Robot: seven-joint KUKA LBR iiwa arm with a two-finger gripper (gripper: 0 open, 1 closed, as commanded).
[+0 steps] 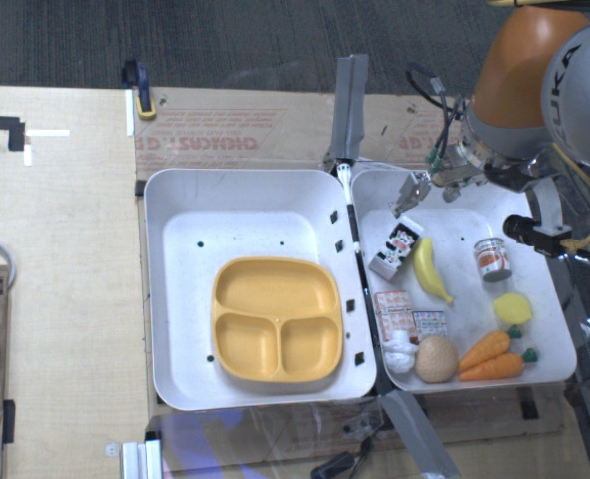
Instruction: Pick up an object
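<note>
Pale wood counter [55,297] carries two shallow white bins side by side, with dark floor beyond its far edge. My arm [534,58], grey with its orange band, reaches in from the right, and my hand [426,183] hangs over the far left corner of the right bin [554,297]. I cannot tell whether it is wide or narrow, and I see nothing held in it.

Below my hand, in the right bin, lie the things I could pick up. A small black and white carton [395,248] lies tilted near the bin's left wall, and a banana [431,270] sits just beside it. A small can [491,259] stands to the right of the banana, apart from it. A yellow lemon [512,309] rests near the right wall, with two carrots [494,357] just below it. An egg-shaped brown ball [436,358] touches the carrots' tips, a flat printed packet [402,313] lies above it, and something small and white [399,351] sits at its left.

The left bin [175,267] holds a yellow divided plate [277,319] with three compartments.
</note>
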